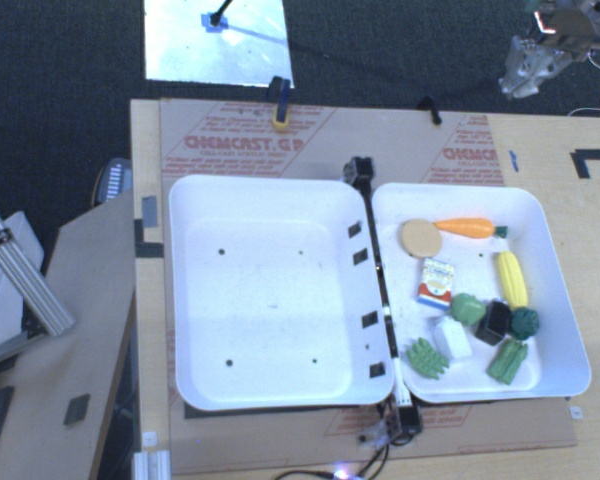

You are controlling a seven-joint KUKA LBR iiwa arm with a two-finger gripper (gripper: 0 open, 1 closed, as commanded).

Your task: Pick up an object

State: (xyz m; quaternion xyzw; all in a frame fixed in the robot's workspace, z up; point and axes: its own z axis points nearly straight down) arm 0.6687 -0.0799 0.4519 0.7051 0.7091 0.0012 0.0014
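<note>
Two bins (270, 190) abutting; toys crowd right bin; tool (525, 73) beyond far edge.

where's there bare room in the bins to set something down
The left bin offers a wide bare white floor, bordered by its own rim and the black-clipped divider. In the right bin, the strip along the top wall above the carrot is free. It is crowded from the corn down to the green leaf.
</note>
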